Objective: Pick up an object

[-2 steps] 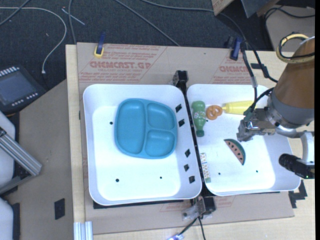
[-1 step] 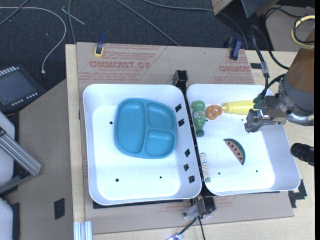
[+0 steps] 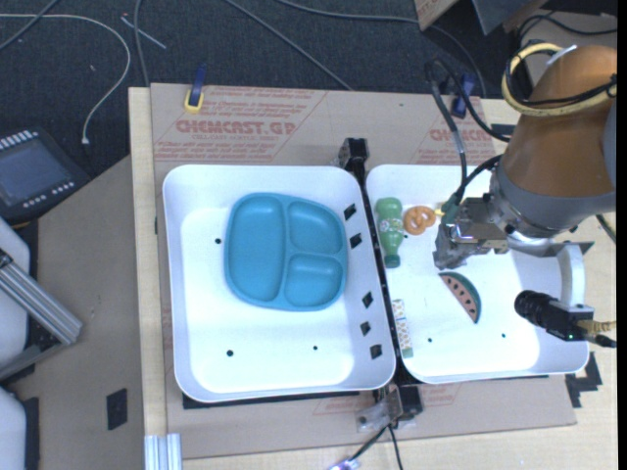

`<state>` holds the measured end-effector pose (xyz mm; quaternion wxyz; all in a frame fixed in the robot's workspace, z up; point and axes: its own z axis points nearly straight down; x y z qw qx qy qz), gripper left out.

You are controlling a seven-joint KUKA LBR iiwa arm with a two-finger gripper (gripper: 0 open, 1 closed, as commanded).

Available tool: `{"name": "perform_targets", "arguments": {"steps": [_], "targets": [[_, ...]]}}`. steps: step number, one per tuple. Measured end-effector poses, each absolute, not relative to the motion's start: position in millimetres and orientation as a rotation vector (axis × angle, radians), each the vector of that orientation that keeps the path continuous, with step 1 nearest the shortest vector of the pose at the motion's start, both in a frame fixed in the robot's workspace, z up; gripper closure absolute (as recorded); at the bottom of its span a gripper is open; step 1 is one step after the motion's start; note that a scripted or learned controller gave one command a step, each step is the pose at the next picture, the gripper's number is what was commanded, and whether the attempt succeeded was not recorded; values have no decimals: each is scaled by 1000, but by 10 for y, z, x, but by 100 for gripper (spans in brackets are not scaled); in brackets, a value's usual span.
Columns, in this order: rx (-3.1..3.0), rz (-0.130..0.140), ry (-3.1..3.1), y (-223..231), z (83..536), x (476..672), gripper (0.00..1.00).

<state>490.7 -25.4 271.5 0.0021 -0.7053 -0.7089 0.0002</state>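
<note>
One claw (image 3: 453, 253), metal and two-fingered, hangs low over the right bin (image 3: 509, 360) at the end of a grey arm with an orange band, and whether it is open or closed cannot be told from this angle. Just below it lies a watermelon slice (image 3: 460, 296), just to its left a pretzel (image 3: 419, 220), and further left a green bottle-shaped toy (image 3: 390, 229) beside the divider between the bins. Well apart, a blue sectioned plate (image 3: 287, 252) sits in the left bin (image 3: 196, 341) on the cardboard-covered worktop (image 3: 157, 262).
</note>
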Motion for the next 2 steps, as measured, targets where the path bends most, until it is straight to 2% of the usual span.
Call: {"name": "perform_targets", "arguments": {"steps": [1, 2], "targets": [[-2212, 3, -2223, 267, 2508, 4935, 100], [-2213, -3, -2228, 837, 2532, 4964, 100]]}}
